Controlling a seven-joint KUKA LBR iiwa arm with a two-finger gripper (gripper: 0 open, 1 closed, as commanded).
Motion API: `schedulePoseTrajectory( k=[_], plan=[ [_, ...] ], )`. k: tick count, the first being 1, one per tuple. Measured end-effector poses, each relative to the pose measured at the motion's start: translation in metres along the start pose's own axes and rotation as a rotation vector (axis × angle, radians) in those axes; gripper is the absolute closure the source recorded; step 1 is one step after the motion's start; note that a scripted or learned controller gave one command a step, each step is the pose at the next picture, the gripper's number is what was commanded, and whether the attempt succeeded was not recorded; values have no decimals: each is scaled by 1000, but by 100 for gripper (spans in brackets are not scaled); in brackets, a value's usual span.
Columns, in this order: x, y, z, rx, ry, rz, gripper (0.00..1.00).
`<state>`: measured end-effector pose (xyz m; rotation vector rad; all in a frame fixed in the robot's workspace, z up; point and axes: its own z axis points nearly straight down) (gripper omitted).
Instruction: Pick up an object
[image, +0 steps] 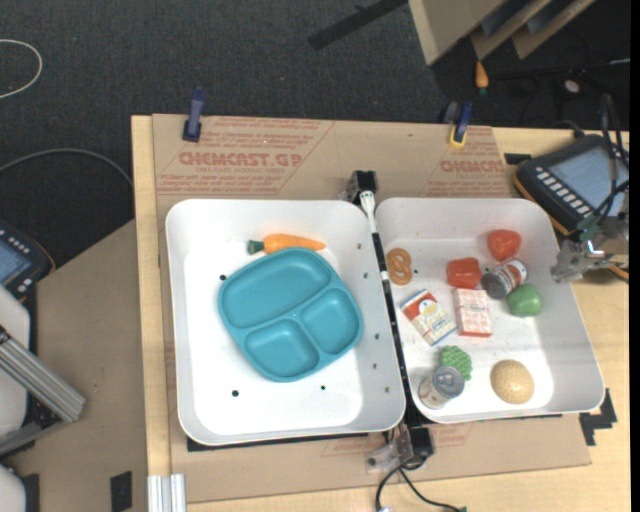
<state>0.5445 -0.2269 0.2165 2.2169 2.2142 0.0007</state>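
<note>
In the left shallow white bin (190, 330) lies a teal three-compartment plastic plate (290, 315), with an orange toy carrot (290, 242) just beyond it. The right white bin (575, 345) holds small toy foods (470, 315). The grey gripper (572, 262) hangs at its right rim; I cannot tell if it is open or closed.

Carrot (290, 242) partly behind blue tray (290, 313)

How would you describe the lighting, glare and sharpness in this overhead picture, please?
Camera view: light is even and soft, with faint shadows beside the teal divided plate; both white bins are bright, nearly washed out; small items such as the carton are slightly soft, with print unreadable.
</note>
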Motion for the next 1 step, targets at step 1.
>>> schedulePoseTrajectory(
  k=[1],
  plan=[
    [54,-39,-5,10,9,-4,100]
  ],
)
